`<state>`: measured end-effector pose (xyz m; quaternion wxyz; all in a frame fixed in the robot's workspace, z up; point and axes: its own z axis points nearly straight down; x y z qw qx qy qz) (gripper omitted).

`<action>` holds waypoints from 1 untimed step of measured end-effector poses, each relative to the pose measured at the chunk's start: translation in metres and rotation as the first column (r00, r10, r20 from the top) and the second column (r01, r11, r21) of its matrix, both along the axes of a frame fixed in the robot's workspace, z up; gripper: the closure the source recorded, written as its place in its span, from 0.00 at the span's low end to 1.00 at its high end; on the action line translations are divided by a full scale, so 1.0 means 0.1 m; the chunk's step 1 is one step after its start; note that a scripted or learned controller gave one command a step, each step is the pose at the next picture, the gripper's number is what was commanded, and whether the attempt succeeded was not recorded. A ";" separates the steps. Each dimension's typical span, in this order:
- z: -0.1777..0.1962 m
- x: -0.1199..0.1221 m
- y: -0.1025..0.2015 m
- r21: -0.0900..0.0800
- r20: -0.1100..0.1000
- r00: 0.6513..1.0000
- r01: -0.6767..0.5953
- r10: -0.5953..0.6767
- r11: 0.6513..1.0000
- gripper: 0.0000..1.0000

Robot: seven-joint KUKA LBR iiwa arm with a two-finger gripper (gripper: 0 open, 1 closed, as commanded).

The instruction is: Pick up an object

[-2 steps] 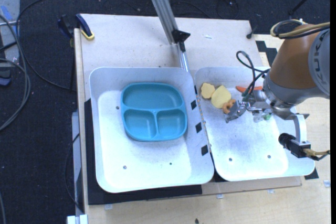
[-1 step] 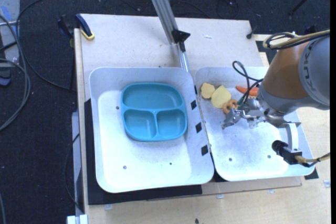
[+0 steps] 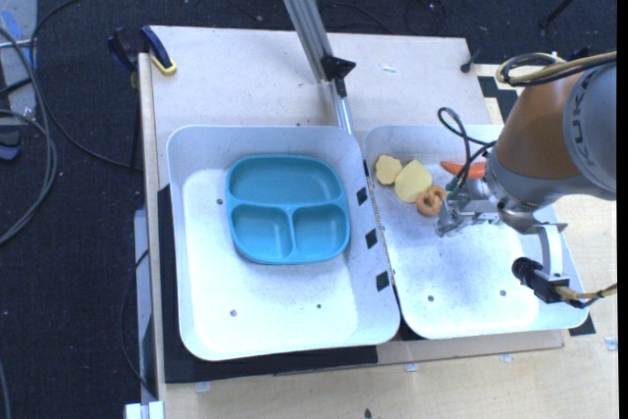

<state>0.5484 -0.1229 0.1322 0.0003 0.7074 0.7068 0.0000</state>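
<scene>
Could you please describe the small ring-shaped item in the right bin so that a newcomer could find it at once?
Start at the right bin, the one without the blue tray. Near its upper left lies a cluster of small pieces beside the claw. The ring is the orange-brown, doughnut-like piece with a hole through it, touching the lower right of the pale yellow pieces, which are solid and lighter.

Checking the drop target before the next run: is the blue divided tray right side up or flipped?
Right side up. The blue tray lies flat in the left bin, its three compartments facing the camera with raised dividers visible between them.
</scene>
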 end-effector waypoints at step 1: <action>0.61 0.08 -0.03 -0.001 0.006 1.000 -0.003 0.003 1.000 1.00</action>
